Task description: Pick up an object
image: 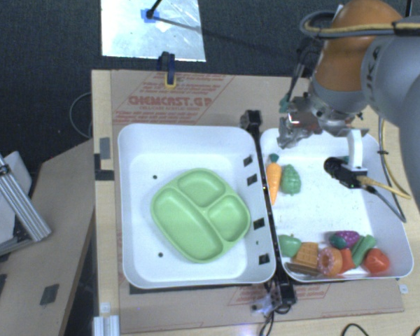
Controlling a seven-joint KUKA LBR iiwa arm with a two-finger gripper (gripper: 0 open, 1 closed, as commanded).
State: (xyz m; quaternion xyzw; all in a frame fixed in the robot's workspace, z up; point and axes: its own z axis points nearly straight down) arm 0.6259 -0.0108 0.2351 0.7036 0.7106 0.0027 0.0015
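My gripper (291,136) hangs over the far left corner of the right bin (400,238), with nothing seen in it. Just in front of it lie an orange toy carrot (272,176) and a green leafy toy vegetable (291,179), side by side near the bin's left wall. Along the near edge of the same bin sits a cluster of toy food: a green pepper (289,244), a tan waffle piece (306,256), a pink doughnut (329,262), purple grapes (344,239), a green cucumber (365,246) and a red tomato (377,260).
The left bin (128,187) holds a light green divided plate (199,214). A black clip strip (260,187) runs along the wall between the two bins. The grey arm with its orange band (357,33) reaches in from the upper right.
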